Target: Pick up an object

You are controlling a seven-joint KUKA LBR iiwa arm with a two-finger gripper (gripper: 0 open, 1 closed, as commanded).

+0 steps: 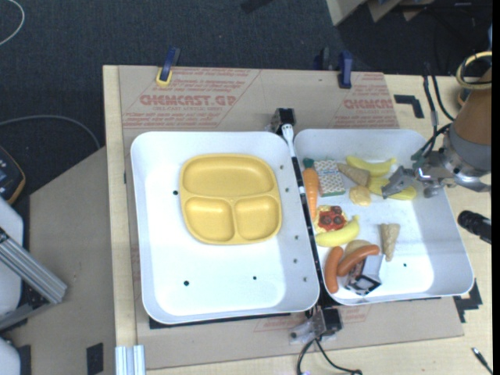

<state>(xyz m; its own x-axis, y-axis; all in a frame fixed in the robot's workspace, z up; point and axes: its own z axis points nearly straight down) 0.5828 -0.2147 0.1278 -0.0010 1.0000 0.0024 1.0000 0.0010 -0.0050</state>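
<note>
Gripper point(400, 181) positioned low over the far side of the right bin point(437, 276), reaching in from the right with the grey wrist and orange band behind it. The fingers point(393, 186) pointed toward the cluster of toy food; whether they stood apart or closed could not be told from this angle, and nothing was seen held between them.

Candidate objects lay close by. A yellow banana point(370, 164) rested just beyond the fingers, a second yellow piece point(403, 194) lay partly beneath them, and a small pale chunk point(360, 197) sat beside these. Farther along the bin lay a checkered block point(330, 177), a carrot point(311, 191) against the dividing wall, a pizza slice point(331, 218), another banana point(342, 234), a cone point(388, 238) and two sausages point(349, 260). The left bin point(160, 283) held a yellow divided plate point(230, 197).

Good practice here would call for centring the fingers over one piece only, probably the yellow piece beneath them, aligned across its narrow width. Crowding was the likely hazard: a finger landing on a neighbour could push the target aside, so a straight, slow descent before closing seemed advisable.
</note>
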